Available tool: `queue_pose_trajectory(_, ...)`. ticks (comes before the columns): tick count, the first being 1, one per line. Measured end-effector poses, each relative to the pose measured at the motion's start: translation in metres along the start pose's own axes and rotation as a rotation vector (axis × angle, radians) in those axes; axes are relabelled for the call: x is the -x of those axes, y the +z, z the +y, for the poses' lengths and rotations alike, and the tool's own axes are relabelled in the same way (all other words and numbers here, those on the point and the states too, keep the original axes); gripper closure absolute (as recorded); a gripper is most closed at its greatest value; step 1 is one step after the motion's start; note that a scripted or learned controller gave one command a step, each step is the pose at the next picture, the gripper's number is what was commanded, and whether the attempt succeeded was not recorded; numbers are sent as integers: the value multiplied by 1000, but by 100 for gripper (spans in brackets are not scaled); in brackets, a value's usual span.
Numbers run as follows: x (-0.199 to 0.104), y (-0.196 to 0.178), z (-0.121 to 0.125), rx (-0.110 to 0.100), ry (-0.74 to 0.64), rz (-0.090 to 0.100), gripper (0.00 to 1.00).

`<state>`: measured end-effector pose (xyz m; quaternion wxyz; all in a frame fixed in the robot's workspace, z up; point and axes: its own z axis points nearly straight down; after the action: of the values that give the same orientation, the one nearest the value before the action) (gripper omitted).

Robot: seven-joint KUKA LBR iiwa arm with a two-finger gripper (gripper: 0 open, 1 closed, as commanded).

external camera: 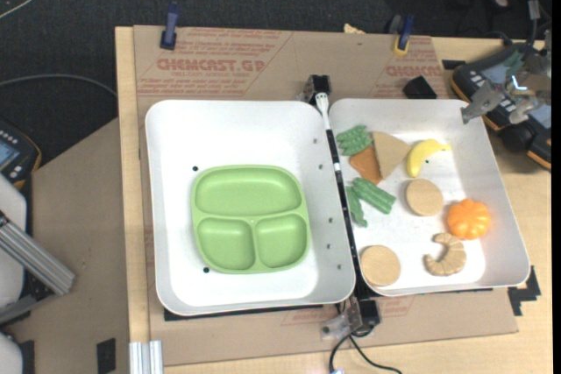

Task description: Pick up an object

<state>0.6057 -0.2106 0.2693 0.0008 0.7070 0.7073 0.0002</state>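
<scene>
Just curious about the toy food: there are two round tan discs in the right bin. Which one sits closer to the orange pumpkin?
The upper disc, just left of the pumpkin and below the banana. The other disc lies at the bin's front edge, beyond the croissant.

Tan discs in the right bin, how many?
2. One disc sits mid-bin, left of the orange pumpkin and below the banana. The other disc lies at the bin's near-left corner, left of the croissant. None look hidden.

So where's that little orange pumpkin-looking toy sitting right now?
The round orange pumpkin toy lies in the right white bin, near its right wall, just above the tan croissant toy and right of a round beige disc.
</scene>
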Motion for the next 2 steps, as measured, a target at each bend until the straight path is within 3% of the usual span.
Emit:
queue_pose_trajectory(1, -56, 107, -40, -15, -3, 8, 0)
queue_pose_trajectory(2, -14, 99, -91, -6, 6, 1, 0)
